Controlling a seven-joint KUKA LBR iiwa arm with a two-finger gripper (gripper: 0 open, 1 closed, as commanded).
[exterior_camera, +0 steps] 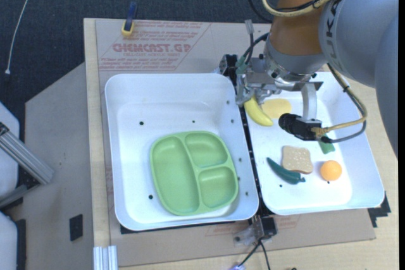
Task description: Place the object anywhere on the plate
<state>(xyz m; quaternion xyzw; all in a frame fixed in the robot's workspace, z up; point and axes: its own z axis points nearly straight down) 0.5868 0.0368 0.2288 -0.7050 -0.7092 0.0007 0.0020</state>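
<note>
End effector (248, 95) hangs low over the far left corner of the right bin (345, 194), just above the banana; from this angle I cannot tell how far open it is, and I see nothing that I could call held

Going down in size: the counter (95, 136) carries both bins, and the left bin (123, 136) holds the green three-compartment plate (190, 171), lying flat. In the right bin the banana (256, 112) lies along the left wall, touching a pale yellow disc (276, 108). Nearer me sit a slice of toast (296, 159), a dark green pepper (285, 172) against its edge, and a small orange (330, 170) a little apart

I take the banana as my object. It looks like a moulded toy, so I expect it to be light, stiff and rather slick, with a curve that could squirt out of a pinch near either tip. I would grip across its thick middle, minding the bin wall just beside it
</note>
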